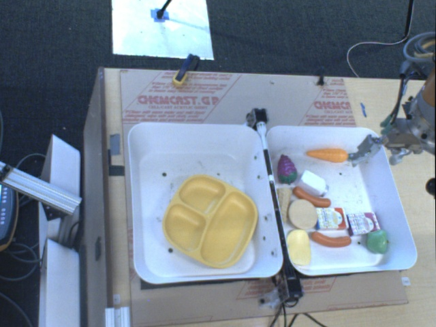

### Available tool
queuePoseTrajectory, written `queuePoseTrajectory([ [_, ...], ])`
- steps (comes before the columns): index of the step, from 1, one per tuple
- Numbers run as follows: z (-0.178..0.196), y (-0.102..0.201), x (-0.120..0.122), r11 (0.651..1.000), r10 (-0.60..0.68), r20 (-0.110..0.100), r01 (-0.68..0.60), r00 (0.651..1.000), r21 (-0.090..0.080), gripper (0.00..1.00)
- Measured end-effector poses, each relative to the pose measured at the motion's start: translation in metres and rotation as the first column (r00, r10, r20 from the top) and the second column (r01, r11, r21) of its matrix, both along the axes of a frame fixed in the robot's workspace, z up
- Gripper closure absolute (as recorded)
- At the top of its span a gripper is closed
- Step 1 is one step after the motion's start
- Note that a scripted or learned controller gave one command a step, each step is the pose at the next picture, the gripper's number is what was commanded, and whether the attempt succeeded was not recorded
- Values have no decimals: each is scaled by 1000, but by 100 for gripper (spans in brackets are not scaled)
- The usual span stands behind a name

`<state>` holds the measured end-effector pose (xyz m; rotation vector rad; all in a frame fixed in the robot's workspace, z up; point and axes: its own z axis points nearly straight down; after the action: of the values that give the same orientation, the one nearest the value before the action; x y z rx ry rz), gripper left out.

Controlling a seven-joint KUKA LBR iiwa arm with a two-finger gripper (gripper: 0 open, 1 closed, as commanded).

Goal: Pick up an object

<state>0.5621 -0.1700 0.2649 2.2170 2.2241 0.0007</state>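
Observation:
The right bin point(354, 182) holds several toy foods: an orange carrot point(327, 154), a purple eggplant point(287, 169), a white block point(313, 182), two red sausages point(311, 197) point(330, 239), a cream disc point(302, 214), two small cartons point(331, 218) point(361, 222), a green fruit point(377, 240) and a yellow piece point(298, 246). My gripper point(379, 154) hangs open over the bin's far right corner, just right of the carrot's tip. One finger point(362, 150) points toward the carrot. Nothing sits between the fingers.
The left bin point(170, 148) holds a yellow divided plate point(211, 220). A black rod point(266, 155) runs along the seam between the bins. Cardboard point(204, 94) lies under both bins, with a yellow-tipped tool point(184, 70) at its far edge.

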Motion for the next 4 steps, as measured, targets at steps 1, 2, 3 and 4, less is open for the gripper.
queuePoseTrajectory([
  [1,-136,27,-76,1000,-2,-2,2,1000,1,0],
  [2,-181,41,0,1000,0,0,0,1000,1,0],
  [3,-180,53,33,1000,1,1,-1,1000,0,0],
  [4,-169,53,34,1000,3,5,-3,1000,0,100],
])
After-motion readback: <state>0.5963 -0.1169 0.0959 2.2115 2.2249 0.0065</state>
